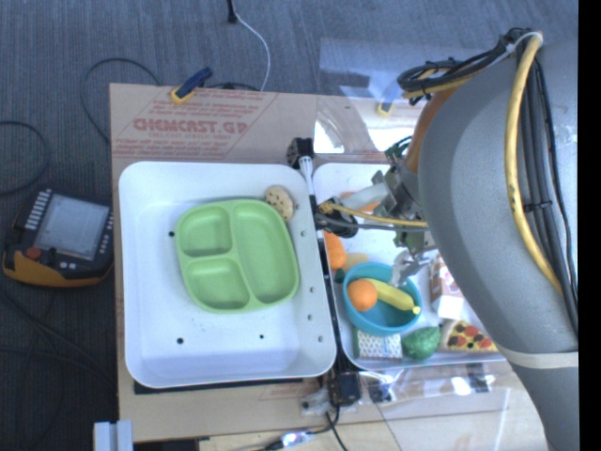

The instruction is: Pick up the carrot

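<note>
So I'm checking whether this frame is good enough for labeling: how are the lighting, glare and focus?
Camera view: lighting is bright and even on the left bin, with soft shadows under the green plate; strong glare whitens the transparent sheet behind the right bin; the arm looms large and slightly soft, hiding much of that bin; small items there look crowded.

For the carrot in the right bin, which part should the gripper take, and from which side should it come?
Probably the carrot's visible orange middle, from above. It lies close to the left wall of the right bin, with the blue bowl just below it and the arm over its upper end, so a sideways approach looks blocked. Its full length is hidden.
</note>
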